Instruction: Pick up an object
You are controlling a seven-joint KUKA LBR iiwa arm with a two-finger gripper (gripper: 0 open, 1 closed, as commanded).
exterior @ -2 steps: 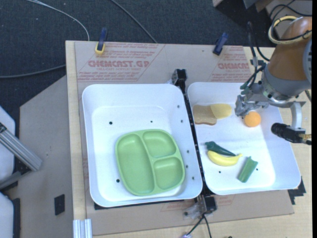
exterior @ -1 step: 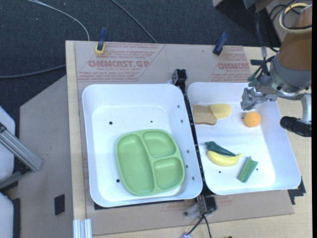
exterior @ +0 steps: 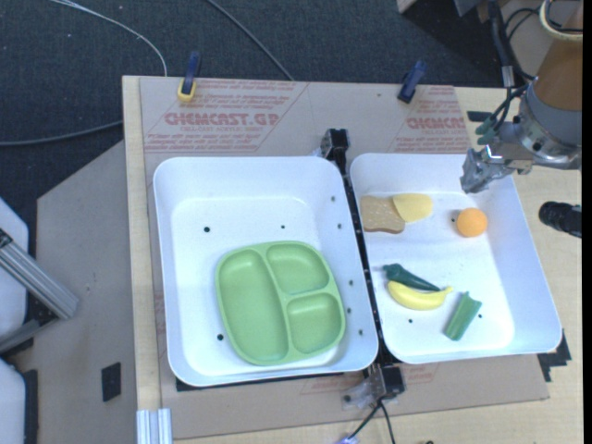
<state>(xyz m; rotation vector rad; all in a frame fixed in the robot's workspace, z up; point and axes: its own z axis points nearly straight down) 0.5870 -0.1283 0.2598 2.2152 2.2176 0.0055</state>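
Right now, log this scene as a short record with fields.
left bin: green divided plate
right bin: bread slice, yellow chip, orange ball, banana, dark green piece, green block
gripper: over the right bin's far edge, above the orange ball, holding nothing visible
pick: not yet done

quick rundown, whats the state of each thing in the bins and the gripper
green divided plate: flat in left bin, compartments bare
bread slice: flat, right bin
yellow slice: overlapping the bread
orange: loose
banana: on its side
green block: lying tilted
gripper: above the orange, holding nothing
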